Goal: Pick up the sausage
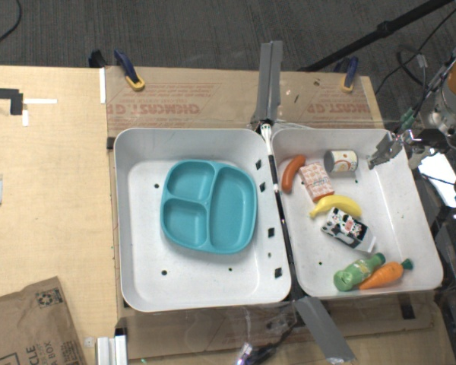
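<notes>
Here we found the sausage (291, 172) lying in the right bin (418, 204), tilted, its upper end leaning right, close against that bin's left wall and near its upper left corner. Taking the sausage as our mark, a small pink and white carton (316, 182) lay just beside it on the right, so near that the two looked almost in contact. Further right and a little higher than the sausage sat a small can (340, 161) on its side. Below and right of the sausage we saw a banana (336, 205), and beyond that a black and white packet (346, 229). Well below and right of the sausage, near the bin's lower edge, a green bottle (356, 274) and a carrot (384, 274) lay side by side, touching. The gripper (385, 150) hung at the right bin's upper right rim, well to the right of the sausage, with the can and the carton between them; it held nothing, and we could not tell whether its claw was spread or pressed together. Left of the sausage, across the wall between the bins, the left bin (129, 204) held a teal divided plate (210, 205).
</notes>
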Action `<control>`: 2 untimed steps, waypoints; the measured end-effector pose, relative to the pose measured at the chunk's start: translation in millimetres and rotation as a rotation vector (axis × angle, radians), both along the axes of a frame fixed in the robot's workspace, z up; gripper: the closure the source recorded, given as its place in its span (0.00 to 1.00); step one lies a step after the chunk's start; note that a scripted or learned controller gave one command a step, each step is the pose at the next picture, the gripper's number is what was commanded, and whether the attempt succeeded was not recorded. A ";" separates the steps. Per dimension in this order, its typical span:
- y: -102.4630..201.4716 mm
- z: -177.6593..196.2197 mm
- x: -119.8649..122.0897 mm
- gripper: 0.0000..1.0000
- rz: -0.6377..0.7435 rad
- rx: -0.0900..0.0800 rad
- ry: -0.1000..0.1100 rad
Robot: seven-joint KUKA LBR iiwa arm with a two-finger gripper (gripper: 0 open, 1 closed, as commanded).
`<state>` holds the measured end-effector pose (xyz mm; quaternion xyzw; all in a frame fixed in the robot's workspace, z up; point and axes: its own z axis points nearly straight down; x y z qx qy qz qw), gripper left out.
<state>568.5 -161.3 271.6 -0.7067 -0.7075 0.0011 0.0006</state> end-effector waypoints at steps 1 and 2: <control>76.8 -64.6 10.8 0.00 -0.369 -0.001 0.003; 68.6 -179.5 57.6 0.00 -0.322 -0.001 -0.003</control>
